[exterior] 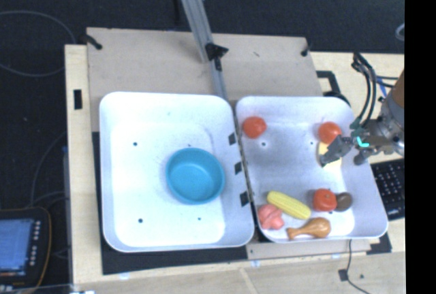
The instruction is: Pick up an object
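Note:
The right bin (293, 170) holds several toy foods. An orange-red ball (254, 126) lies near its back left, and a second red ball (330, 131) sits at the back right. My gripper (346, 151) hovers over the bin's right side, just in front of that second ball, reaching in from the right. Its fingers (332, 151) are spread open and nothing shows between them. A small yellow piece (323, 148) peeks out beside the left finger. Near the front lie a yellow corn cob (289, 205), a pink item (271, 217), a brown drumstick (310, 228), a red tomato (324, 199) and a dark brown piece (343, 201).
The left bin (129, 150) holds a blue bowl (196, 175). A grey metal bar (194, 7) slants down from the top to the seam between the bins. A keyboard (390, 184) sits by the right bin's right edge.

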`<control>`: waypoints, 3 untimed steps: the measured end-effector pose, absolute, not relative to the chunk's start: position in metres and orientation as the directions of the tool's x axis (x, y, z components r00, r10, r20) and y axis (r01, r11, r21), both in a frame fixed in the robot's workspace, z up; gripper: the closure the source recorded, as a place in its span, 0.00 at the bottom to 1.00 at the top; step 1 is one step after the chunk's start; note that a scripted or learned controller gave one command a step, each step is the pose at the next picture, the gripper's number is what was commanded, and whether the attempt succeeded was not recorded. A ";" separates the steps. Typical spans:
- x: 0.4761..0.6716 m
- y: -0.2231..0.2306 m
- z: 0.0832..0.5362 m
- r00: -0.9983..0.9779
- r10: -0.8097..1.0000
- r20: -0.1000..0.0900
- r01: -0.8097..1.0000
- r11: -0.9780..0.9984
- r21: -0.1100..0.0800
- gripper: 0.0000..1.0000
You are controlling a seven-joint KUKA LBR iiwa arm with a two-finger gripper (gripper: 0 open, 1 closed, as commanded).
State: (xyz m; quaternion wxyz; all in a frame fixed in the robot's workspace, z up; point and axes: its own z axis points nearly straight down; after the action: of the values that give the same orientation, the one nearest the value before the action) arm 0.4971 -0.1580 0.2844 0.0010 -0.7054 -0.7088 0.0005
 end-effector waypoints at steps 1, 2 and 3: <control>0.498 -0.158 0.286 -0.005 1.000 0.000 1.000 0.005 0.002 0.00; 0.492 -0.168 0.234 0.000 1.000 -0.002 1.000 0.000 -0.004 0.00; 0.493 -0.166 0.169 0.000 1.000 -0.001 1.000 0.000 -0.006 0.00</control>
State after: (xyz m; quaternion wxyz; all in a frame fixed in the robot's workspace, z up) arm 0.4931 -0.1656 0.1693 0.0017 -0.7071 -0.7071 0.0024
